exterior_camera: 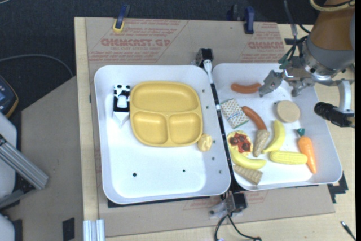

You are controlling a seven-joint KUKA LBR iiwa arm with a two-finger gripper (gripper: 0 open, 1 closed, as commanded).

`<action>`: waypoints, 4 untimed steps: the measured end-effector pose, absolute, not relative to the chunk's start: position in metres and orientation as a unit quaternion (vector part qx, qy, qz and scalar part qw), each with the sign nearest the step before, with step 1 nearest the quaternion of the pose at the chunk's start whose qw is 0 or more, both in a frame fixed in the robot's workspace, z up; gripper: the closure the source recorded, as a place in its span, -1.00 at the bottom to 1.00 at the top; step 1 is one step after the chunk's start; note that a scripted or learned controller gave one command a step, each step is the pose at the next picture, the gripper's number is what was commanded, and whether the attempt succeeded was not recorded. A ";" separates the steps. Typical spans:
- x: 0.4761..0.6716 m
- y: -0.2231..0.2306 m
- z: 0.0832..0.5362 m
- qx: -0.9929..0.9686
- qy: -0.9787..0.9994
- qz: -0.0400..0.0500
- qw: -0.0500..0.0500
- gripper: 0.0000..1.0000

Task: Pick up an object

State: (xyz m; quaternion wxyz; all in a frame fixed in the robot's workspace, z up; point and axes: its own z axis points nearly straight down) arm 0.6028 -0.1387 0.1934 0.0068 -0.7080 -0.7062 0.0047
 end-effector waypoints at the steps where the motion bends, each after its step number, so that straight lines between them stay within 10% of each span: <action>1: 0.606 -0.138 0.202 -0.707 -0.707 0.000 0.001 -1.00; 3: 0.610 -0.146 0.094 -0.708 -0.707 -0.002 -0.002 -1.00; 4: 0.609 -0.146 0.105 -0.707 -0.707 -0.001 -0.002 1.00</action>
